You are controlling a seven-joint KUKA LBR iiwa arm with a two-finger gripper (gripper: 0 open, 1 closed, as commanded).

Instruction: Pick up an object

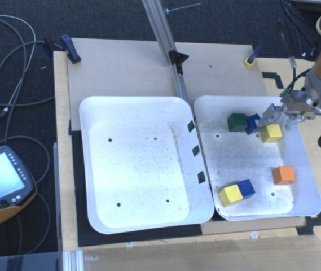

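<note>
The yellow-blue pair sits low in the bin, far from the gripper. Its fingers look apart, nothing between; yellow cube lies just below. Descend centred on it, avoiding the blue block.

floor: dark carpet, pretty plain
cables: a few thin ones looping over the carpet on the left
bench: light wood top with blue clamps at the back
pole: metal strut slanting in from the top
pendant: orange-edged screen, lower left
</note>
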